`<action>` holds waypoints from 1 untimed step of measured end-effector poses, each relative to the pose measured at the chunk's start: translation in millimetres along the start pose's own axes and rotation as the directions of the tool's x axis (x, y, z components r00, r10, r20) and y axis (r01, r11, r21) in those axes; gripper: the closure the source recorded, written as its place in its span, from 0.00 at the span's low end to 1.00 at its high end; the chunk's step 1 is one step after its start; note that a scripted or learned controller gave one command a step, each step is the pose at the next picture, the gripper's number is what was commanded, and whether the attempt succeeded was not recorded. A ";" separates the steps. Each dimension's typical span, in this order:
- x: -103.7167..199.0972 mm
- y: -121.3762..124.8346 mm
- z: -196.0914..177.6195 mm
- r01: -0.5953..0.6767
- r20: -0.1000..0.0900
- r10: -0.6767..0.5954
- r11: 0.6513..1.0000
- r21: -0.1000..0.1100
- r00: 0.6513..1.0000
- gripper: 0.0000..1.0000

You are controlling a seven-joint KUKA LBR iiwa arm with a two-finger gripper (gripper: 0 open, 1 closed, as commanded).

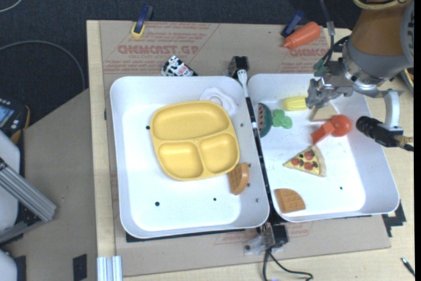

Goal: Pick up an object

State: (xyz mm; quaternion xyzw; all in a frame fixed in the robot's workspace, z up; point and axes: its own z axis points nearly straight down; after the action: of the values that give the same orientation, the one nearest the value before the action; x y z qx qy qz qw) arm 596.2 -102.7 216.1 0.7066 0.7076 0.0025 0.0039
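Note:
My gripper (318, 99) hangs low over the back of the right bin (368, 207), just right of a yellow corn cob (293, 102). A red toy (332, 127) lies just in front of the gripper. Further forward sit a pizza slice (306, 161) and a brown bread piece (289, 199). A green toy (283, 120) and a watermelon slice (263, 119) lie near the bin's left wall. Nothing shows held in the gripper.
The left bin (131, 207) holds a yellow divided plate (194, 139), a brown pastry (239, 178) at its front right and a white item (220, 97) at the back. On the bench behind the bins lie an orange carrot (302, 35), a black-and-white toy (176, 67) and a clamp (140, 22).

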 end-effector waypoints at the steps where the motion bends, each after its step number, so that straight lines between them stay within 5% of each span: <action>1: 0.2 0.9 -9.6 0.000 -0.001 0.000 1.000 0.005 1.000 1.00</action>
State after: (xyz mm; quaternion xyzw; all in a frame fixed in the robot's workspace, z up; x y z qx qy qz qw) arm 597.1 -102.5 225.7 0.7067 0.7075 0.0012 0.0020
